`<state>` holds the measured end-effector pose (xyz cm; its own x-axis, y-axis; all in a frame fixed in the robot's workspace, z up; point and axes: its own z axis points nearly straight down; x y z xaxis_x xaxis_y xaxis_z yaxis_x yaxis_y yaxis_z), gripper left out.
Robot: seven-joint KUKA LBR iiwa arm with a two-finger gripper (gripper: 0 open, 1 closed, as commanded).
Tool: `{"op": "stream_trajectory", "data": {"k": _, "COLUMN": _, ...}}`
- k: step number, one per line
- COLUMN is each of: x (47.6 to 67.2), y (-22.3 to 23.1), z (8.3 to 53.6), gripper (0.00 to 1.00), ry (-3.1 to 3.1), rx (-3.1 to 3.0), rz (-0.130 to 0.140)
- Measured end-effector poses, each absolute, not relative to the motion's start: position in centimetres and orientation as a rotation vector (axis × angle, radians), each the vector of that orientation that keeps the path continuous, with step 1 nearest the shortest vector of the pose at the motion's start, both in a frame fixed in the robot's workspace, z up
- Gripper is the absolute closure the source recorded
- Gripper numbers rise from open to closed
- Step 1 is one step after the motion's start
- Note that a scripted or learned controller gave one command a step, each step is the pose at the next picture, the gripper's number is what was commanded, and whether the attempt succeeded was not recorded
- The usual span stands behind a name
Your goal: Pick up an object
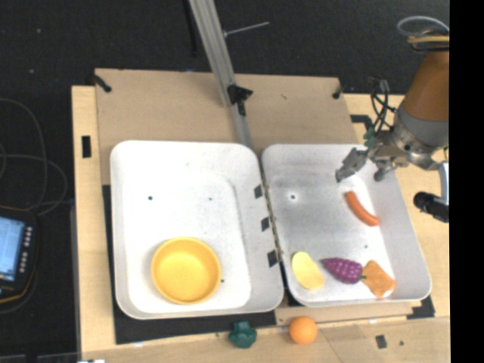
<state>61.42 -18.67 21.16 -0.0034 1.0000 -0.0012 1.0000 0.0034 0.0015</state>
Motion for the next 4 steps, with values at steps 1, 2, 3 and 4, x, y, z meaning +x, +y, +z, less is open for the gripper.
{"op": "stream_trajectory", "data": {"k": 1, "x": 61.4, "y": -18.7, "z": 21.2, "gripper": 0.0, "ry": 2.224, "rx": 2.216, "rz": -0.001}}
{"op": "stream_trajectory", "data": {"k": 2, "x": 61.1, "y": -19.6, "z": 16.5, "gripper": 0.0, "ry": 2.221, "rx": 2.223, "rz": -0.006}}
{"op": "stream_trajectory", "data": {"k": 3, "x": 60.4, "y": -19.9, "z": 12.1, "gripper": 0.0, "ry": 2.222, "rx": 2.222, "rz": -0.006}}
{"op": "stream_trajectory", "data": {"k": 4, "x": 60.4, "y": -20.0, "z": 10.1, "gripper": 0.0, "ry": 2.218, "rx": 2.221, "rz": -0.003}}
